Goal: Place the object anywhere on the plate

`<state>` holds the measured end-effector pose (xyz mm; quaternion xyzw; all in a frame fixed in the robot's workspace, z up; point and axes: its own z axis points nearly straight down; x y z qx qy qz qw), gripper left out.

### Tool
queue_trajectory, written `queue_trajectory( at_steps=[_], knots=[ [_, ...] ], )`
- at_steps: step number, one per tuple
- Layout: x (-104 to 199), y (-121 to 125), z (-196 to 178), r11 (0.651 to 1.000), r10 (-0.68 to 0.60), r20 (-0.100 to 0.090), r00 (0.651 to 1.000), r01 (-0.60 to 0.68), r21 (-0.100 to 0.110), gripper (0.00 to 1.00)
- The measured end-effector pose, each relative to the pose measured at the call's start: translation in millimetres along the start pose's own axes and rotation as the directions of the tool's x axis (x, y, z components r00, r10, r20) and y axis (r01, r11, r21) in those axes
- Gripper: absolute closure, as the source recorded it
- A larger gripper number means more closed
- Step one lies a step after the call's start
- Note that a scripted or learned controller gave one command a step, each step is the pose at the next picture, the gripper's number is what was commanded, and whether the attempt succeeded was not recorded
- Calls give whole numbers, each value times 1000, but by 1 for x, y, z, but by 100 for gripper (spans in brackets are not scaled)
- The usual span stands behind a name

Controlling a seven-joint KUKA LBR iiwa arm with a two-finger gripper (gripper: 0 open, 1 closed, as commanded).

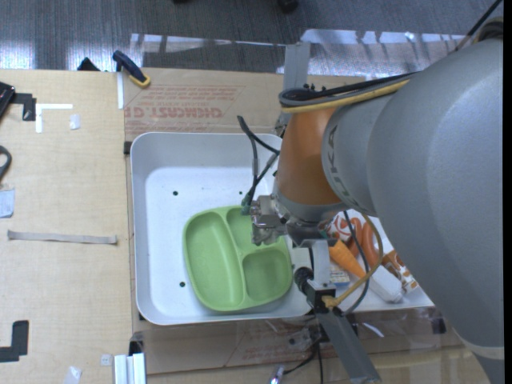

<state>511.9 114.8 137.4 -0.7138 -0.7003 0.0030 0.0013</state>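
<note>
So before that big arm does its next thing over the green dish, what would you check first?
1. Plate lies flat in the left bin: ok.
2. Gripper is over the plate's right side: ok.
3. Object held between the fingers: cannot tell, the wrist hides them.
4. Plate compartments in view hold nothing: ok.
5. Orange items lie in the right bin, beside the arm: ok.
6. Cables hang close to the wrist, snag risk: cannot tell.
</note>
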Motion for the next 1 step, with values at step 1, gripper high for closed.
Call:
queue_trajectory(
  at_steps=[1],
  knots=[
    [0, 0, 0, 1000, 1, 0, 1000, -1, 0, 0]
  ],
)
